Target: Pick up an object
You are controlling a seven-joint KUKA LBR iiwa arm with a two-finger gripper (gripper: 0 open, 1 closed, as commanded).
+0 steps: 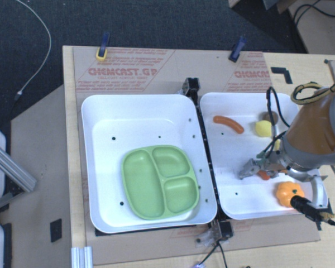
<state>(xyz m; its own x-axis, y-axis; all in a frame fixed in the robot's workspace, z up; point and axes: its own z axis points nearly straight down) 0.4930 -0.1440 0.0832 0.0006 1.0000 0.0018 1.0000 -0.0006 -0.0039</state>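
The bench (156, 68), topped with brown printed board, fills the middle of the frame. Two shallow white bins lie on it side by side: the left bin (100, 149) at centre, the right bin (234, 202) toward the right edge. A yellow clamp (103, 48) and a blue clamp (237, 49) grip its upper edge.

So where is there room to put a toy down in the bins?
Left white bin: bare floor behind and left of the green divided plate. Right white bin: bare near corner by the divider. Crowded around the gripper, orange sausage, yellow ball, orange fruit.
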